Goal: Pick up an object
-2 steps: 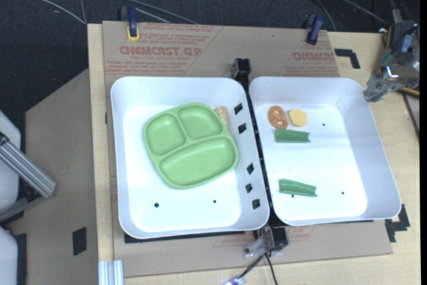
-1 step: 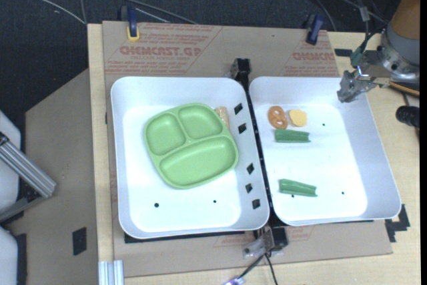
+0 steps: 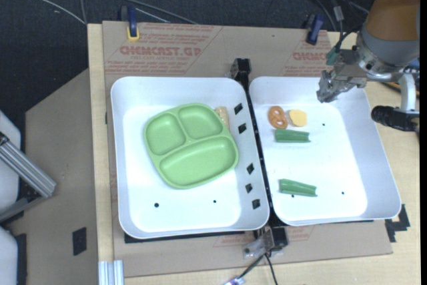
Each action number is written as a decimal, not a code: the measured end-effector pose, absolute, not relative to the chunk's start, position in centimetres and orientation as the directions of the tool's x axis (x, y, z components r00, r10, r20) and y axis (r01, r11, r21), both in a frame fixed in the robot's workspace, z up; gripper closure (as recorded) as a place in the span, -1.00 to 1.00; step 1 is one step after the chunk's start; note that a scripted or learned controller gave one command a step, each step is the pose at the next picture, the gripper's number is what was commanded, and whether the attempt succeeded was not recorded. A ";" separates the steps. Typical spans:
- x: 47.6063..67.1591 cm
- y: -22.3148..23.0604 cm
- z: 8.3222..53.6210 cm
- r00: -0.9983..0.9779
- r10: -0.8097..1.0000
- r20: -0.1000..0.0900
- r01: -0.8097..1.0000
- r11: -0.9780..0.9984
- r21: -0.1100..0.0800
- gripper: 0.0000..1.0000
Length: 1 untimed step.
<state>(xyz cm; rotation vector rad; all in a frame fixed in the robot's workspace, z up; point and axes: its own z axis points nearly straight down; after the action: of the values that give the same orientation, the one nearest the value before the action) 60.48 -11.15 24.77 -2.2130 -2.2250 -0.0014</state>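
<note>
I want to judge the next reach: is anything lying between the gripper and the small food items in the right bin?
Nothing visible does. The gripper hangs at the right bin's far edge, and bare white floor lies between it and the pretzel, the yellow piece and the two green pieces.

Glossy white plastic bins [image 3: 333,200], matt green plastic plate [image 3: 191,145], cardboard bench [image 3: 180,43]

camera view | fixed above bench [image 3: 200,37] | looks down aslant | both bins in frame
</note>
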 end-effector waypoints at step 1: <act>60.8 -6.0 23.4 -0.006 1.000 0.003 1.000 0.006 -0.003 1.00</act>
<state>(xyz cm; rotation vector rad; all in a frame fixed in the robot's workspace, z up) 60.82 -6.02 23.45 -2.2120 -2.2247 -0.0005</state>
